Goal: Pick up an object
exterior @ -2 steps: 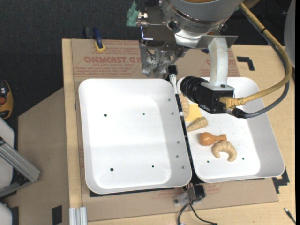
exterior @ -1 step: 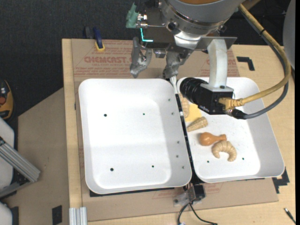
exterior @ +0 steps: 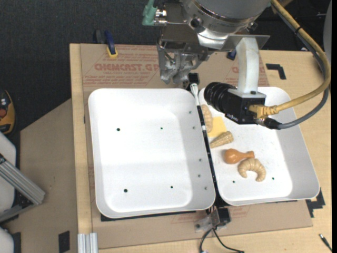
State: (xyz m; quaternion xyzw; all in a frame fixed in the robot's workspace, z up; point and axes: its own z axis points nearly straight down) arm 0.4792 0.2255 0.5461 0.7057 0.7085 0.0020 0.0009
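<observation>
4 food pieces [exterior: 231,141] lie in the right bin [exterior: 295,162], end effector [exterior: 176,70] above.

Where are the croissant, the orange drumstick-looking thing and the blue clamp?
croissant [exterior: 252,169]: camera view, middle of its curved body.
orange drumstick-shaped piece [exterior: 234,155]: camera view, its rounded thick end.
blue clamp [exterior: 110,41]: camera view, its blue handle at the board's far edge.
</observation>
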